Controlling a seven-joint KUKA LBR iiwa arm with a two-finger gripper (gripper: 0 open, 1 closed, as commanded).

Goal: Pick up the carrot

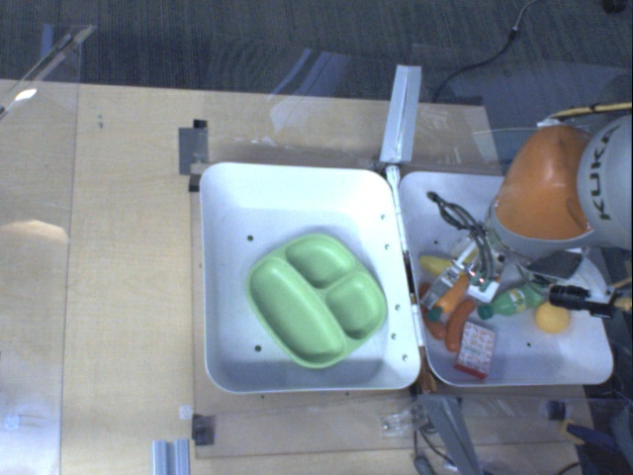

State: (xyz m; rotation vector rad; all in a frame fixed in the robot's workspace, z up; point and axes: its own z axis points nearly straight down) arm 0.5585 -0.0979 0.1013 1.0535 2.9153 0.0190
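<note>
My gripper hangs low over the carrot at right, poised for picking; its spread I cannot tell.

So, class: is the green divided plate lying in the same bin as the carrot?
No. The green plate lies in the left bin, while the carrot lies in the right bin.

Wooden bench, two white bins side by side on it.
</note>
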